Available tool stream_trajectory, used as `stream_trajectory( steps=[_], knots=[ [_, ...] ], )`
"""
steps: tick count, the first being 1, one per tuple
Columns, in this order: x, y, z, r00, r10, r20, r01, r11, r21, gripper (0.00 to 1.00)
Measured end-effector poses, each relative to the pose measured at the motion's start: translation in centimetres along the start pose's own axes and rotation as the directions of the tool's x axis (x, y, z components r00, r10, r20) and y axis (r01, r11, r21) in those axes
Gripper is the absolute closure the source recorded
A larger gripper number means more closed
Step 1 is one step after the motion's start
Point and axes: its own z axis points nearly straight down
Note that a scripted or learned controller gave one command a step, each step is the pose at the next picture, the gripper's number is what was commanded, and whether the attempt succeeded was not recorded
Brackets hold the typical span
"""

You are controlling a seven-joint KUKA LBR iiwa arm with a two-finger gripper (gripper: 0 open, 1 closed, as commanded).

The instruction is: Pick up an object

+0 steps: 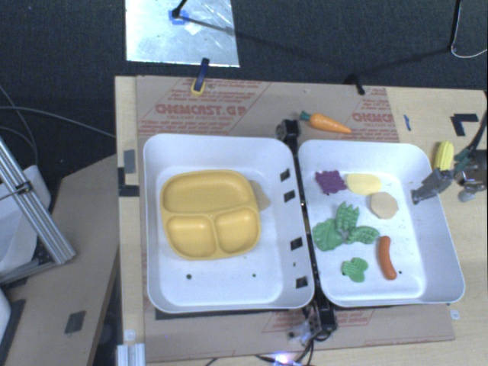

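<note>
Nothing is lifted yet: my pincer (435, 184) hangs at the right bin's (438, 280) right rim, its state unclear to me, while the potato slice (383, 204) lies just left, untouched.

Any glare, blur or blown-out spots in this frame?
Camera view: overall soft focus; the foil sheet on the dark floor shows bright glare; both white bins are near blown out, with faint shadows under the yellow tray; the gripper at the right bin's rim looks blurred.
</note>
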Motion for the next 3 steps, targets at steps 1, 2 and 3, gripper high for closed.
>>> stream_trajectory(
  steps=[1, 2, 3],
  knots=[
    [-0.2, 0.0, -0.5, 1.0, 0.001, 0.0, -0.001, 1.0, 0.007, 1.0],
    [9.1, 4.3, 0.7, 1.0, -0.005, -0.005, 0.005, 1.0, 0.011, 1.0],
    [15.4, 2.0, 3.7, 1.0, -0.002, -0.006, 0.002, 1.0, 0.017, 1.0]
  ],
)
